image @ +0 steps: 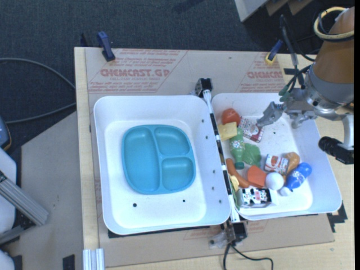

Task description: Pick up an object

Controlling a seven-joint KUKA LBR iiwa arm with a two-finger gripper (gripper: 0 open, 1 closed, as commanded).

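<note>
The right bin (315,204) holds a heap of small toy foods along its left side. A red round piece (229,116) and a yellow block (228,130) lie at the top, beside a red-and-white packet (251,128). Below them are a green bottle (238,146), an orange carrot (236,174), a red-labelled can (275,162), a white ball (274,180), a blue bottle (298,175) and a black-and-white box (254,197). My gripper (268,117) hangs over the bin's upper middle, slanting down-left, its tip just right of the packet. Nothing visibly hangs from it.
The left bin (107,128) carries a blue divided plate (159,157). Both bins rest on a cardboard sheet (169,66) with blue clamps (104,44) at the back corners. The right bin's right half is bare white floor. A black part (336,148) juts at the right.
</note>
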